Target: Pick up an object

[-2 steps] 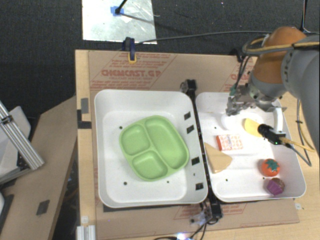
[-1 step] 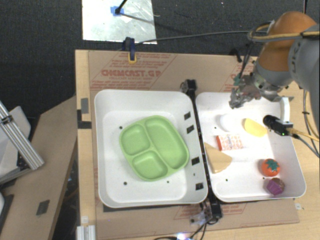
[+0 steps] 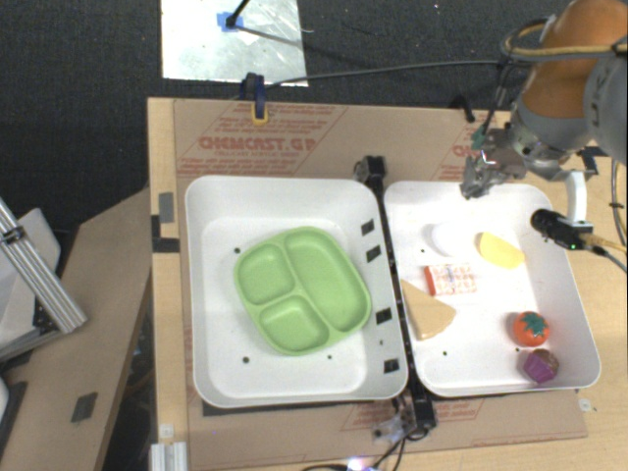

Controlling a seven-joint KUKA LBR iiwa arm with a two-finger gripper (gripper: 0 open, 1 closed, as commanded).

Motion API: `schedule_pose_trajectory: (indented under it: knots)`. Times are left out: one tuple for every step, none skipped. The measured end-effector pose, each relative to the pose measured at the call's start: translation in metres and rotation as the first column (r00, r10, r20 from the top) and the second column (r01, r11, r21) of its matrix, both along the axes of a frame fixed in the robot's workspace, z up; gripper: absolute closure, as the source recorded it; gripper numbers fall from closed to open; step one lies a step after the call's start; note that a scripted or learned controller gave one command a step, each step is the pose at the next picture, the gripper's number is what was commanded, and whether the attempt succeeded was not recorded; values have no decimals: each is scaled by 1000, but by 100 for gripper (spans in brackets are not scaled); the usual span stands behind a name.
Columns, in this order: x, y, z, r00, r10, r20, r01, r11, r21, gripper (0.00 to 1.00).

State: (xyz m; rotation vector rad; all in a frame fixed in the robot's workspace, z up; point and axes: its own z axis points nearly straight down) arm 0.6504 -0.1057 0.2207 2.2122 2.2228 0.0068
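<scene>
Over the right bin's [image 3: 579, 307] far edge hang the jaws [image 3: 477, 186], spread unclear; five items inside: yellow lemon [image 3: 500, 251], card [image 3: 452, 280], wedge [image 3: 426, 314], tomato [image 3: 530, 329], purple piece [image 3: 540, 365]; left bin [image 3: 211, 263] holds one green tray [image 3: 300, 290]

Loose items, right-hand white bin [image 3: 564, 292], right half of frame

Yellow lemon-shaped piece [image 3: 500, 250] upper right; red-and-white flat packet [image 3: 451, 280] centre, touching tan wedge [image 3: 428, 314] below it; orange tomato-like ball [image 3: 530, 329] and purple piece [image 3: 540, 365] just beside each other, lower right corner.
</scene>
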Motion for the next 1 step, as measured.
schedule_pose_trajectory:
  knots:
    - [-37,47,-5,1000,3,-8,-3,1000,3,100]
